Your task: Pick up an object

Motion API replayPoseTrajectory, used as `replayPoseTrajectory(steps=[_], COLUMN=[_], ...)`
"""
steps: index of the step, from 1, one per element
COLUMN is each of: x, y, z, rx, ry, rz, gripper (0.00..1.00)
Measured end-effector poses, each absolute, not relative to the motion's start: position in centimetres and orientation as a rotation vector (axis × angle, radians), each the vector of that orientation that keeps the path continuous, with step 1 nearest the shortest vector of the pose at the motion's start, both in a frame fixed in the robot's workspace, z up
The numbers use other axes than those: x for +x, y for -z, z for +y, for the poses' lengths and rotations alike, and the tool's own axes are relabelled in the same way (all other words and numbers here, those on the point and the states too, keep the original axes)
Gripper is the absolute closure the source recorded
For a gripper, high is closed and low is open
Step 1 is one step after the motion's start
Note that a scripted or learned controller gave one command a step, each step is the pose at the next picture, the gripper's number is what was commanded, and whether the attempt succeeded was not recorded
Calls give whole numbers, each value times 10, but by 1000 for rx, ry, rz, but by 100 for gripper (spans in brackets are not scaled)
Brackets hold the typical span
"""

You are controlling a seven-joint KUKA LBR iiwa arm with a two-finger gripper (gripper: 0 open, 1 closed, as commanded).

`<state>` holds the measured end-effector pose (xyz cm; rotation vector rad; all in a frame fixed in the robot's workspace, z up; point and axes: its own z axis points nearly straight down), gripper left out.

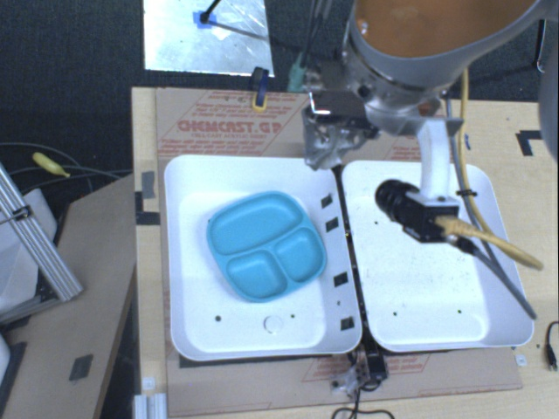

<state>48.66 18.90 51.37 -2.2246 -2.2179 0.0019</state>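
A light blue plate (266, 244) with three compartments lies in the left bin (196, 321), slightly right of its middle. My gripper (325, 151) hangs over the far end of the divider between the two bins, beyond the plate's far right corner and apart from it. The big grey and orange arm (437, 16) covers the top right of the view. I see nothing held in the gripper.
The right bin (419, 312) has only dark specks on its floor. A black cylindrical part (403, 206) on a white bracket, with a yellow cable (489, 243), hangs from the arm over it. Brown cardboard (218, 120) lies under both bins.
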Motion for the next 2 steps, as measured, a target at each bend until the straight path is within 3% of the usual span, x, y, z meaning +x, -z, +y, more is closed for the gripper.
replayPoseTrajectory(steps=[1,2], x=[504,517], y=[-492,-465], z=[170,69], rx=[-2223,-2234], ry=[0,-2], rz=[-2220,-2212], gripper=[100,100])
